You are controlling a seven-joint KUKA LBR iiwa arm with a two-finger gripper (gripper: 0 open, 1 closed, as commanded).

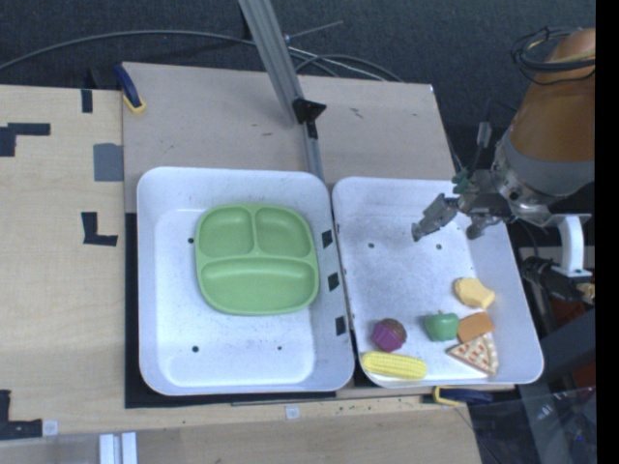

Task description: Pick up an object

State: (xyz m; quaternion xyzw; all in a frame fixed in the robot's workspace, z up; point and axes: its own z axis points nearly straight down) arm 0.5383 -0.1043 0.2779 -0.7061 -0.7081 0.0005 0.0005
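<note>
The gripper (450, 218) hangs over the upper part of the right bin (387, 211) with its two fingers spread apart and nothing between them, well apart from the toy foods. These lie along that bin's near edge: a yellow corn cob (394, 364), a purple piece (390, 333), a green piece (441, 326), a pizza slice (474, 354) and a yellow chunk (473, 292). For a clean pick, choose a piece with free space on both sides, such as the yellow chunk, centre the open fingers over it, then descend straight before closing.
</note>
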